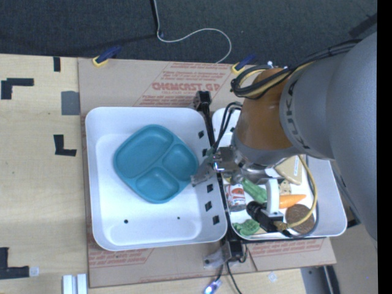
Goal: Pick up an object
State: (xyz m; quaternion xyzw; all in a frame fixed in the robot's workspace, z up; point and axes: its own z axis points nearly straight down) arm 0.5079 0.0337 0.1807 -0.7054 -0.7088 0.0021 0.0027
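You've got a smooth blue plastic plate (155, 162) with three compartments and rounded corners lying flat in the left bin (101, 127), turned diagonally to the bin walls. The right bin (334, 222) has the small stuff: an orange carrot (292, 199) lying roughly left-right, a round brown disc (299, 215), green leafy bits (249, 227). The tool (236, 170) sits low over that pile near the divider, but you can't tell how it's set.
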